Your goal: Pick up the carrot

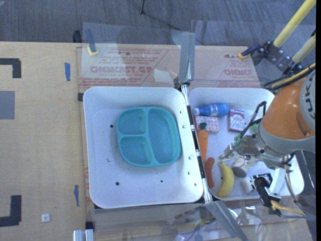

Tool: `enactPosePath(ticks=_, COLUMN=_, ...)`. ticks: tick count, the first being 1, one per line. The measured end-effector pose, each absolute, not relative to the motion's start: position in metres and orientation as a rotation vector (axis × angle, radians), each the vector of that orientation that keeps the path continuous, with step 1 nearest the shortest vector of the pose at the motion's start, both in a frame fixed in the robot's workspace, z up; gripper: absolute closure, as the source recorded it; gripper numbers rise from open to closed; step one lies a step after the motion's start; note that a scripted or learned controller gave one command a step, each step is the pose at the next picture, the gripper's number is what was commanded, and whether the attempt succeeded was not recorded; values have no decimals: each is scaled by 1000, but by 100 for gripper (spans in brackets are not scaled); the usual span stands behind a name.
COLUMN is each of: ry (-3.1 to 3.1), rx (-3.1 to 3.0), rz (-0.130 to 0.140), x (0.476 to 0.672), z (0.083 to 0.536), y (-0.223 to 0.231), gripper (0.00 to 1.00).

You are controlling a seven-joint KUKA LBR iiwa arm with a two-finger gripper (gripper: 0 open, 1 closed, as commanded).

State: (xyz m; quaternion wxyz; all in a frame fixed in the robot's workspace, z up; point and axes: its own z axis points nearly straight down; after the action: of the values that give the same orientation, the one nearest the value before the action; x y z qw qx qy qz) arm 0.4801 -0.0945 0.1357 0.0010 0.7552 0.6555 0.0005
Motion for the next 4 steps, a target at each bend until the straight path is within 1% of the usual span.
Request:
enactPosePath(ticks=1, ry=2104, rx=2273, rz=47, x=494, z=110, y=-97, gripper=0)
enactPosePath(ticks=2, ry=1727, rx=2583, rz=44, x=572, z=111, y=-114, gripper=0)
enactPosePath(ticks=3, ry=1868, rx=2521, rz=6, x=481, z=87, y=-139, gripper=0)
enactPosePath(ticks=4, ry=1795, rx=2569, rz=4, x=490, z=87, y=-129, gripper=0)
